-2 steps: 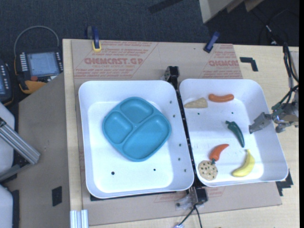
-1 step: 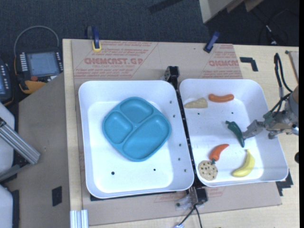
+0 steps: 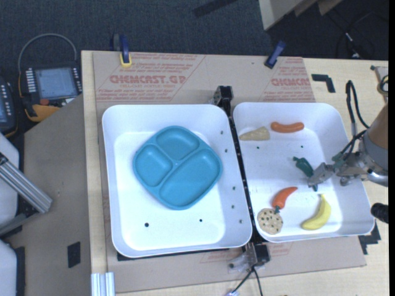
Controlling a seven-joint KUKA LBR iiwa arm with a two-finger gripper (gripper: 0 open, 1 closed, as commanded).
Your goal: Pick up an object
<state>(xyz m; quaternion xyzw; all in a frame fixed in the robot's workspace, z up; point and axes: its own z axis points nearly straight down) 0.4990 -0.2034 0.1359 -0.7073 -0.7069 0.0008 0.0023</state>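
End effector (image 3: pixel 320 176) low in right bin (image 3: pixel 333 119), beside green pepper (image 3: pixel 303 164); finger gap too small and blurred, cannot tell if wide or narrow. Banana (image 3: pixel 318 214) just below, red pepper (image 3: pixel 284 196) and cookie (image 3: pixel 270 221) near.

Risk, as judgement: fingers push green pepper sideways and close on nothing; banana may be knocked.

Arm cut off at right edge. Green pepper partly covered, contact unclear.

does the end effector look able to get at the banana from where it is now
Probably yes. The end effector hangs just above the banana in the right bin, with bare bin floor between them; the nearby chili pepper lies off to the side.
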